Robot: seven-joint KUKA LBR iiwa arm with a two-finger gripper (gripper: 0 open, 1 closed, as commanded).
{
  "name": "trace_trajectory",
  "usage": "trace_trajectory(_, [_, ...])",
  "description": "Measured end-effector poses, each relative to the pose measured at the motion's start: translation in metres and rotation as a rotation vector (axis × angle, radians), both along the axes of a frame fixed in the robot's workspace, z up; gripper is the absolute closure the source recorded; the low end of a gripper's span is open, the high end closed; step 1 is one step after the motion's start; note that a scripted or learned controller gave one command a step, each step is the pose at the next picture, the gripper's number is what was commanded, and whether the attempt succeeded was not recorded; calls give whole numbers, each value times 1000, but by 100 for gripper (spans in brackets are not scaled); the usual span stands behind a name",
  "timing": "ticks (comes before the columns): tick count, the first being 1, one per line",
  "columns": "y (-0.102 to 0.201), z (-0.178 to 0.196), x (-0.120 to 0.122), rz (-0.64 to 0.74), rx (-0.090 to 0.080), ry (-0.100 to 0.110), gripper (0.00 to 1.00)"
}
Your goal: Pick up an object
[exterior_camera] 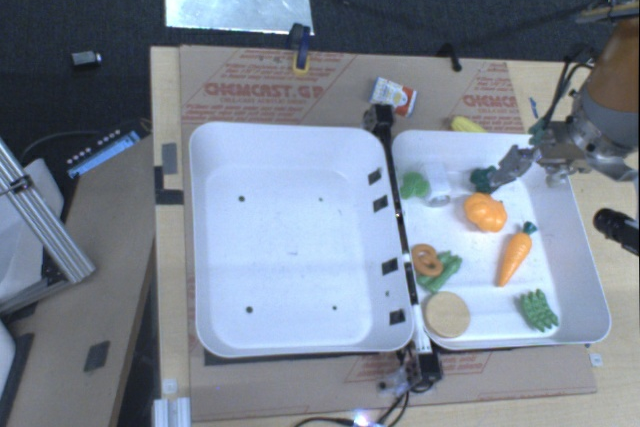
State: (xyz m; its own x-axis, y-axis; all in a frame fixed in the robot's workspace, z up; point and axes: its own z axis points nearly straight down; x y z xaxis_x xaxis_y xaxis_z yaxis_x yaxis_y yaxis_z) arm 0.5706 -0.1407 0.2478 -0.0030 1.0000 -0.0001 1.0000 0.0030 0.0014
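The gripper (487, 178) hangs over the right bin's (585, 265) far side, just above an orange fruit (485, 213). Its state cannot be told.

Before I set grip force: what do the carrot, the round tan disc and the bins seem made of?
Carrot: likely moulded plastic toy, smooth, uniformly orange. Tan disc: flat, matte; wood or plastic, can't tell. Bins: probably thin formed plastic, white, slightly glossy, rounded rims.

The arm (612, 105) is cut off by the right edge; the claw's (487, 178) grip is unclear
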Motion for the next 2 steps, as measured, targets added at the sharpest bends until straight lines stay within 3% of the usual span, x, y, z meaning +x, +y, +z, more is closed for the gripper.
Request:
trace_trajectory(1, [-25, -168, 22, -4, -2, 1, 0])
trace_trajectory(2, [-24, -150, 25, 0, -1, -6, 100])
